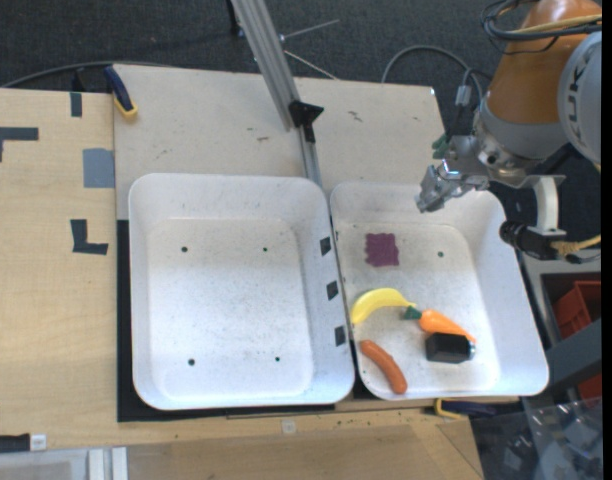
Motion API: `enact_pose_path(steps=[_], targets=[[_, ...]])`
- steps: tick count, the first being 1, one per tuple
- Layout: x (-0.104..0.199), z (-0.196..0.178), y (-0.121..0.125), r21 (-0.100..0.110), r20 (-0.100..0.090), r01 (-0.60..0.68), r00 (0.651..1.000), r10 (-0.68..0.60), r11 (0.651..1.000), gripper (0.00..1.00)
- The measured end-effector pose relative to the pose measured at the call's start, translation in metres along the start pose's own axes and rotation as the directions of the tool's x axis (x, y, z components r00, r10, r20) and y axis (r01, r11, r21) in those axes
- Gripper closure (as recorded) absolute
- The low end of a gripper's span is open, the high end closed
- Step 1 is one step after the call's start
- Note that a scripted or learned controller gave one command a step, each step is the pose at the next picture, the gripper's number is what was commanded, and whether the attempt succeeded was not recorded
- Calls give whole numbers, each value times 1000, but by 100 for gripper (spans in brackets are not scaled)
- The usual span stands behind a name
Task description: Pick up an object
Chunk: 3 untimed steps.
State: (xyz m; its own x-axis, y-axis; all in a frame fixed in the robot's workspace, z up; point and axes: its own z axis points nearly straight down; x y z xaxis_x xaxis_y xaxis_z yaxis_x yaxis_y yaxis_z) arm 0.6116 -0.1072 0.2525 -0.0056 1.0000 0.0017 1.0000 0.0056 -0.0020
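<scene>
Gripper [433,196] sits over the right bin's [516,288] far rim, nothing in it; can't tell finger spread. Nearest object, purple block [382,249], lies just left and nearer the camera. Banana [379,303], carrot [444,322], sausage [383,365] lie further toward the near edge.

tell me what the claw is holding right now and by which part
Nothing shows in the claw. It hangs above the far edge of the right bin, well apart from the purple block and the banana.
</scene>
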Motion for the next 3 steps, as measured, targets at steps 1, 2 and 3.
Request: enact_pose_path(steps=[1,2,3], targets=[[50,13,-27,3,0,0,1000,0,1000,100],[108,21,-41,2,0,1,1000,-1,1000,100],[153,32,-64,3,1,0,1000,0,1000,100]])
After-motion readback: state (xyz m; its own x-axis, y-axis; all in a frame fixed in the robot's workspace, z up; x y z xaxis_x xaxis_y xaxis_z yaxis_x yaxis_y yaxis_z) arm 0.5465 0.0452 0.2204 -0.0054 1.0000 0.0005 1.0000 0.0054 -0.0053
